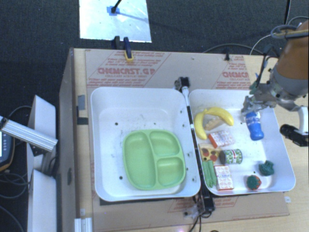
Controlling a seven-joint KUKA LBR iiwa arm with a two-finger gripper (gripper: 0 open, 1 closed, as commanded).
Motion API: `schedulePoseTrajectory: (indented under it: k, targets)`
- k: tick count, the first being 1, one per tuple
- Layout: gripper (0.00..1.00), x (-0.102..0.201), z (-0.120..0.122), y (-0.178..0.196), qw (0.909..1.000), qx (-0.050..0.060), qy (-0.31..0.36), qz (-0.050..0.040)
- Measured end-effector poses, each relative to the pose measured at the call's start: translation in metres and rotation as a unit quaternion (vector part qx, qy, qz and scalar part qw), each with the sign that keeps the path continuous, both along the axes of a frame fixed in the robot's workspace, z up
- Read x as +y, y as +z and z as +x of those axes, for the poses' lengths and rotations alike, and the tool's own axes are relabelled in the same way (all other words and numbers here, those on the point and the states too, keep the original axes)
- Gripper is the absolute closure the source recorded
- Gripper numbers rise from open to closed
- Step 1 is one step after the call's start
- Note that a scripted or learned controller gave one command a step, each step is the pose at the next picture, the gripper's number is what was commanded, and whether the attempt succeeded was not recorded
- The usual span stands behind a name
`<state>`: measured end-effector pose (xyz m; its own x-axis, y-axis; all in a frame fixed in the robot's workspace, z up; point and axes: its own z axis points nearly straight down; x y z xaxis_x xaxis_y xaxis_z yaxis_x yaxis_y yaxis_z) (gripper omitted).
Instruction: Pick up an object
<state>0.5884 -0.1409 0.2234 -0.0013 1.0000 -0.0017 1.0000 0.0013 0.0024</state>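
Observation:
My gripper [253,104] hangs over the far right part of the right bin [285,164], under the orange band of the arm. A blue bottle [254,127] with a pale top lies or hangs directly below it, its top end right at the gripper. To the bottle's left a yellow banana [218,114] lies at the back of the bin. Lower down are a red and white box [221,139], a small green-labelled can [231,156] and a second red and white box [223,178].
The left bin [111,105] holds a green divided plate [154,158]. Also in the right bin are green pods [208,172], a red and green fruit [253,181] and a dark green lump [266,167]. A black part [294,134] juts in at the right edge.

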Motion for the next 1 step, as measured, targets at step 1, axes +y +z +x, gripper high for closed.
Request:
schedulePoseTrajectory:
  k: [1]
  targets:
    - [1.00, -0.0633, -0.0220, -0.0606, 1.0000, 0.002, 0.000, 0.0000]
